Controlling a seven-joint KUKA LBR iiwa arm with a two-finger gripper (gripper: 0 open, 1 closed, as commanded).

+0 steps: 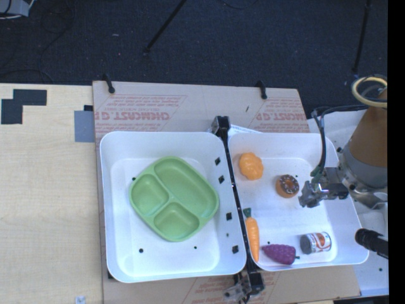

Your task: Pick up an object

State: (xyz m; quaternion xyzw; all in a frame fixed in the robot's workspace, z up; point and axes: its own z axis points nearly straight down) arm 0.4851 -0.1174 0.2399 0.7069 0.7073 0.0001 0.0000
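The camera view shows the donut (287,185) lying in the right bin (342,145), just left of the gripper (308,198), nearest of the objects there, though whether the gripper is shut I cannot tell.

Upside-down red printing is showing on the cardboard sheet (190,109) behind the bins, too blurred for reading

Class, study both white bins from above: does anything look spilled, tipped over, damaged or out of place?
Nothing is spilled or broken. The small can lies on its side in the right bin, near the purple toy. The green divided plate sits askew in the left bin, turned diagonally to its walls.
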